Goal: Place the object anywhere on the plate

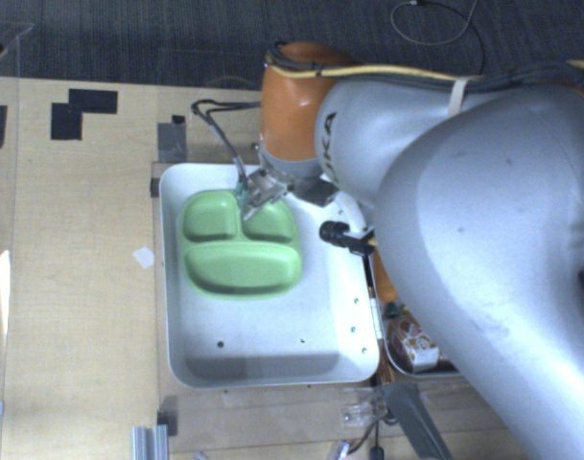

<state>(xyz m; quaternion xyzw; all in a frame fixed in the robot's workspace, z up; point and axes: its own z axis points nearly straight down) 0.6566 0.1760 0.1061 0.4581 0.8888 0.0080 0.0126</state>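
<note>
While the end effector [256, 192] hangs over the green plate [240, 243], its finger state cannot be told

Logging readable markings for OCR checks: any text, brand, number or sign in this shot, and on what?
"KUKA": partly seen, running vertically on the grey arm beside the orange band.
Packet in the right bin: printing too blurred to read.
Black shapes on the bench: markers, no letters.

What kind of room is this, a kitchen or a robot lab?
Most likely a robot lab: a big grey robot arm reaches over a white bin holding a green divided plate, with loose cables on dark carpet behind.
</note>
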